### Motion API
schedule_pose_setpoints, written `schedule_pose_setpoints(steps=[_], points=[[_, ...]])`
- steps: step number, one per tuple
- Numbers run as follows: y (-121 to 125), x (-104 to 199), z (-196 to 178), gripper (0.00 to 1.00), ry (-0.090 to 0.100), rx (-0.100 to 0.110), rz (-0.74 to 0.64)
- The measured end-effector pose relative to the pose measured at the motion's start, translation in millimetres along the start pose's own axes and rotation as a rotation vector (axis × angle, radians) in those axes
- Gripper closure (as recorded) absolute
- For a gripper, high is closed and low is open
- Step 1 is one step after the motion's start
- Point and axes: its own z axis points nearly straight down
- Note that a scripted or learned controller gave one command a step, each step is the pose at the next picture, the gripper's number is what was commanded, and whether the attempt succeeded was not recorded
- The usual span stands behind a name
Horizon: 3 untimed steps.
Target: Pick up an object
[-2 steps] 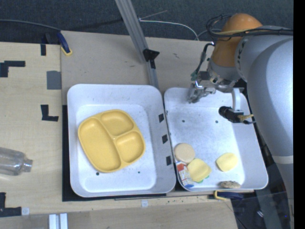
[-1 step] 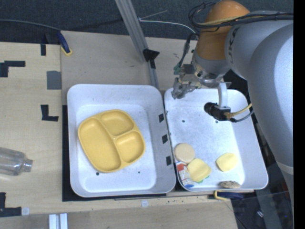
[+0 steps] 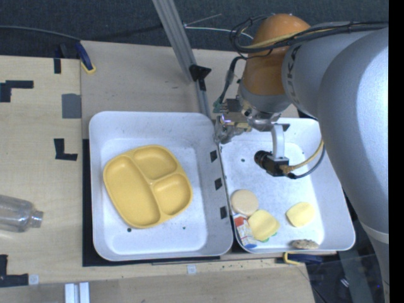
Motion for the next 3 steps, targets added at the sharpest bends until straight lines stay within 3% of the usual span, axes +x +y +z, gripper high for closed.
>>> schedule_pose_setpoints(steps=[1, 2, 3], points=[[9.3, -59.4, -0.1, 1.00, -0.003, -0.003, 0.008], [39.7, -124.5, 21.9, 1.00, -0.004, -0.003, 0.008], [5.7, -70.7, -1.7, 1.00, 0.000, -0.001, 0.000]])
